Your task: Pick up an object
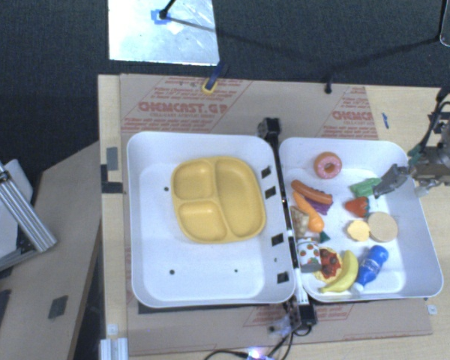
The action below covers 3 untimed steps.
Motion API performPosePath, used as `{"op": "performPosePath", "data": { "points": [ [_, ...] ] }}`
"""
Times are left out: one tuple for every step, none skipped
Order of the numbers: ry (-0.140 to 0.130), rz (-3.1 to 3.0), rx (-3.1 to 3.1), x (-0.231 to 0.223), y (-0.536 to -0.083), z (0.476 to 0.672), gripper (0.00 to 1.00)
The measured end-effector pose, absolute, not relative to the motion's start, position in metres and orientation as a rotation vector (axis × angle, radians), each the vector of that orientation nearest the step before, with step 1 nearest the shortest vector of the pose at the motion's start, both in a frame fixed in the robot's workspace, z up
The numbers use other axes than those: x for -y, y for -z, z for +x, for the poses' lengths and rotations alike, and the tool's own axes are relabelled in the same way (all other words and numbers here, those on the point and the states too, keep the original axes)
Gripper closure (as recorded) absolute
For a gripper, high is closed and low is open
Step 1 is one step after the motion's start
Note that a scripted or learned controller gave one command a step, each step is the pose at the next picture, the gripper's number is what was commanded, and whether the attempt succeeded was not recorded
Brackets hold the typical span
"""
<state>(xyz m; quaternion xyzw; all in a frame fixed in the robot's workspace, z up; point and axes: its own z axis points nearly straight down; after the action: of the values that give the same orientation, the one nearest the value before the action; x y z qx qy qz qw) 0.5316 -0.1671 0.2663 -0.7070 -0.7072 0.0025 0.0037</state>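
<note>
My pincer (392,180) hangs over the right bin (424,238) by the green toy (367,187), I cannot tell if it is clenched, and next I must go down and grab.

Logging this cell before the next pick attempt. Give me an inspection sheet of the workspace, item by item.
Surface: bench under printed cardboard, bearing two white bins side by side.
Job's things: right bin holds a pink donut, hot dog, banana, blue bottle, pizza slice, a round tan piece, plus small red and green pieces.
Clutter: left bin holds a yellow divided plate.
Grippers: gripper low over the right bin's upper right, by the green piece; nothing seen between its fingers.
Cables: dark cables on the floor beyond the bench; wires at the bins' near junction.
Surroundings: dark carpet, shiny floor panel, metal frame at left.
</note>
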Motion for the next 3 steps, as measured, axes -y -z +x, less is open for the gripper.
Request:
{"op": "performPosePath", "data": {
  "points": [
    [0.001,-2.219,2.226,0.167,-0.272,0.534,0.00],
    [-0.001,-2.219,2.222,0.165,-0.229,0.538,0.00],
    [-0.001,-2.219,2.221,0.163,-0.187,0.538,0.00]
  ]
}}
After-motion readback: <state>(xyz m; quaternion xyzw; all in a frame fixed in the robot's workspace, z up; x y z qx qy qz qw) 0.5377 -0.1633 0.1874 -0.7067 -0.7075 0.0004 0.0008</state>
